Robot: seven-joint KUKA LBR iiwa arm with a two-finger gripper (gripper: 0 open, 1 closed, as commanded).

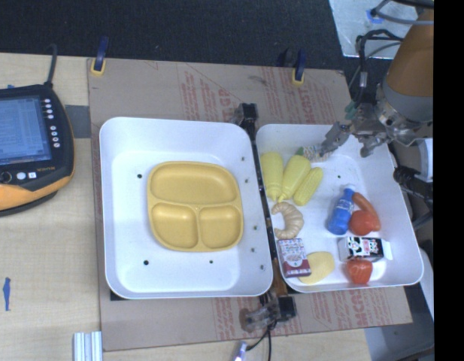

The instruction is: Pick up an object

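**Gripper low over the far side of the right bin**

The bench (36,277) is light wood, with a brown cardboard sheet (179,81) under two white bins; two clamps hold the sheet at its far edge. Beyond the bench the floor is dark. On the left lies a control tablet (25,145) with an orange body.

The arm (408,66) comes in from the far right. Its gripper (328,143) points left and down over the far part of the right bin (401,201). Whether the jaws are open or closed I cannot tell; no object is seen between them.

The left bin (119,201) holds a yellow divided plate (195,204). In the right bin, three yellow corn cobs (292,176) lie just beside the gripper. Nearer are a croissant (289,218), a blue bottle (341,212), red pieces (365,221), a small carton (363,247) and a yellow piece (318,265).
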